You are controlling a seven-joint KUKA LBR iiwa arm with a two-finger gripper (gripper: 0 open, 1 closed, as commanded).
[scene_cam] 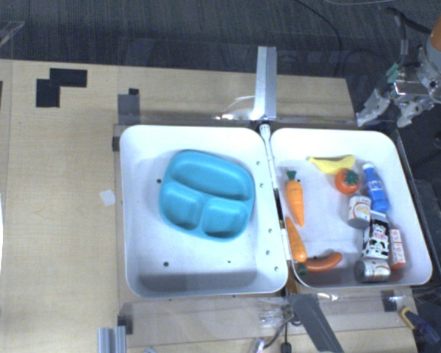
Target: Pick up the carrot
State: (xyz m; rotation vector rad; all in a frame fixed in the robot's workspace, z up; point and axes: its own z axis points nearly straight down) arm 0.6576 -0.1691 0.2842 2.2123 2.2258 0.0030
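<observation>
- Pale wooden desk (59, 219) under two shallow white bins set side by side, dark floor behind; the carrot sits in the right white bin (397, 153).
- What I take for my target is the small orange carrot with a green leafy top (295, 199), lying flat near that bin's left wall, just beside the divider between the bins.
- Its long axis runs nearly straight up and down the view, green top toward the far rim, pointed tip toward the near rim and tilted slightly right.
- A second orange carrot-shaped piece (295, 240) lies just below it, almost in line, with a red-brown sausage-like piece (323, 262) touching or nearly touching its lower end. I could easily pick the wrong one, or catch both.
- So close to the wall, one finger may strike the bin's side, or the carrot may roll away if I close along its length rather than across it.
- Further right lie a yellow banana-shaped toy (332, 164), a round orange fruit toy (345, 181), a blue bottle (374, 188) and small cans (376, 250), well apart from the carrot.
- The left white bin (140, 271) carries a blue divided plastic tray (206, 193).
- My hand (397, 107) hangs beyond the right bin's far right corner, well away from the carrot, holding nothing; I cannot tell whether it is open.
</observation>
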